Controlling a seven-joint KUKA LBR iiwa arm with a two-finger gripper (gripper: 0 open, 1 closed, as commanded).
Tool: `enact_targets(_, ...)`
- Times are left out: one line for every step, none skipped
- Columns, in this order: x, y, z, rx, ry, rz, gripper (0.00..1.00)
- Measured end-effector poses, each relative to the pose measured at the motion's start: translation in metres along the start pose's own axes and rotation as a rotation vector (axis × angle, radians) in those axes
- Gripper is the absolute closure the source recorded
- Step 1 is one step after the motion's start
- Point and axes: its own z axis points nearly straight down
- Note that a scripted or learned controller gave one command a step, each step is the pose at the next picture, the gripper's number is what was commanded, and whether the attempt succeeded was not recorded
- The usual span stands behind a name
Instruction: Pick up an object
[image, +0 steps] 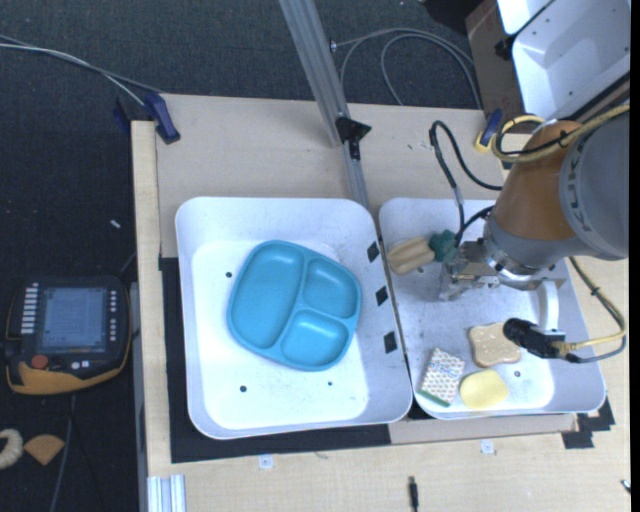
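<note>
Pincer state unclear, over right bin; brush beside, sponges near.

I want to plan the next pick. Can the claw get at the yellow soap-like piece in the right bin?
Probably yes. The yellow piece lies uncovered near the front edge of the right bin, and the claw is already above that bin. The tan piece and patterned sponge beside it leave little room.

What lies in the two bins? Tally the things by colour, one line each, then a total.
Blue, the sectioned plastic plate: 1
Tan, the wooden-handled brush and the toast-shaped piece: 2
Yellow, the rounded soft block: 1
White, the speckled sponge: 1
Total: 5
</note>
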Motion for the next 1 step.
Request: enact_targets(-0.0048, -0.0024, -0.0611, -0.003, -0.002, -0.001, 1.0)
